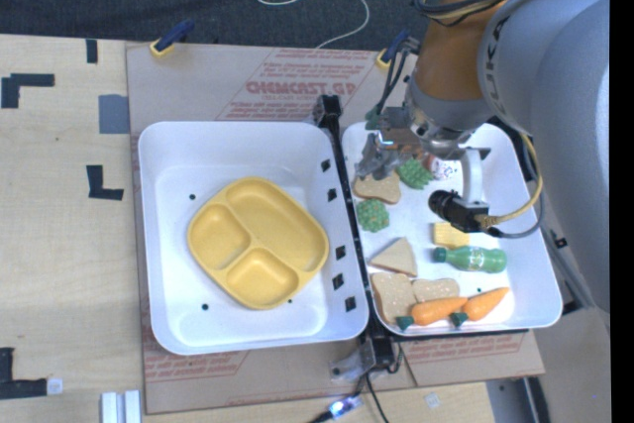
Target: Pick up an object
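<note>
From the overhead camera, the left bin (158, 213) holds a yellow divided tray (258, 241) near its centre, with bare white floor all round it. The right bin (530, 213) is crowded: broccoli (373, 214) by its left wall, bread slices (401, 277), a green bottle (472, 260) and carrots (458, 308) along its near edge. The gripper (381, 157) hangs over the far left corner above a cookie (376, 189); its grip cannot be made out.
</note>
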You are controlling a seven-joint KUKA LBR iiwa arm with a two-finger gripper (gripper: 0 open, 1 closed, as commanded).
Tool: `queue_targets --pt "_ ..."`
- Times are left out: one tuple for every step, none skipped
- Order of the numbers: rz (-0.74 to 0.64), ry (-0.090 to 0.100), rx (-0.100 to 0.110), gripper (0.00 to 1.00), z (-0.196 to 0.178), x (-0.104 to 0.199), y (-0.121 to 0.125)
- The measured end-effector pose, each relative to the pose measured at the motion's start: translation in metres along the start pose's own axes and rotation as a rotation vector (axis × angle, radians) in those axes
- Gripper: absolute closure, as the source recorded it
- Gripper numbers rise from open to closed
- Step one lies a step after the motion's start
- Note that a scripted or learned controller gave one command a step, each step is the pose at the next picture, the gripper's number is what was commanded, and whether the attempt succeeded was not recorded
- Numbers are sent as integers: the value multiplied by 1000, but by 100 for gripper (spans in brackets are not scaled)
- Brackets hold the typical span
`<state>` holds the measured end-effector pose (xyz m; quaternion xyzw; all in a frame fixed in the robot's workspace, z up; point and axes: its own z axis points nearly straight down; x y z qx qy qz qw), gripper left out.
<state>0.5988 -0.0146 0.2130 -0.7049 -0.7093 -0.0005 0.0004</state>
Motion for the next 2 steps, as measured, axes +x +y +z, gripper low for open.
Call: queue_targets --pt "-2 1 0 100 -11 62 15" --pt "2 -1 1 100 -11 90 34"
